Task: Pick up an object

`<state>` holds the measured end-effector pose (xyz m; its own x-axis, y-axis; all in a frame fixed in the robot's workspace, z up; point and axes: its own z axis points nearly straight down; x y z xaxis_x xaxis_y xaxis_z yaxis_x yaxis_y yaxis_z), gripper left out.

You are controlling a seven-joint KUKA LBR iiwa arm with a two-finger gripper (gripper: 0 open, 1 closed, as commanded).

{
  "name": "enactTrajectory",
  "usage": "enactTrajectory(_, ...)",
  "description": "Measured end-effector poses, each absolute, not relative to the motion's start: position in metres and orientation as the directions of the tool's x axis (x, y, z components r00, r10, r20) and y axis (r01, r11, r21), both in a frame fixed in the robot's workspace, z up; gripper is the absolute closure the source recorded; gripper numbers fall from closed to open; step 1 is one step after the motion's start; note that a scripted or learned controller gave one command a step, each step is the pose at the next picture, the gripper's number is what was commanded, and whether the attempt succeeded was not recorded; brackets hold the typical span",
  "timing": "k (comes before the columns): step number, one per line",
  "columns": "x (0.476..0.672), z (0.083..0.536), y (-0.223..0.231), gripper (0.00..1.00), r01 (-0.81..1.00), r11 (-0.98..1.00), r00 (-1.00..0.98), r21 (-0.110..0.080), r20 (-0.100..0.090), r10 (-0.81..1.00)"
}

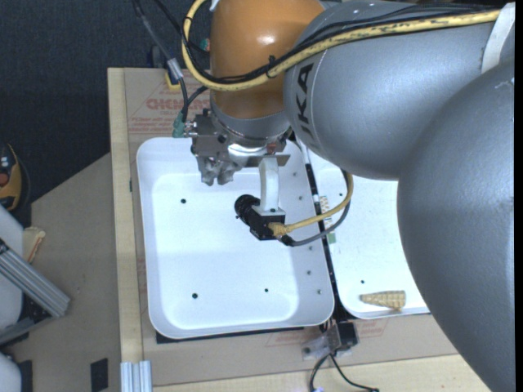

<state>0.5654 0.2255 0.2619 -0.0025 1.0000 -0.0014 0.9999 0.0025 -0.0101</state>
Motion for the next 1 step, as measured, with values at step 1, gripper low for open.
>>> enactTrajectory(1,0.5491,0.3230,0.2200,1.00,1.000,0.001,-0.001,0.006,0.003,1.000)
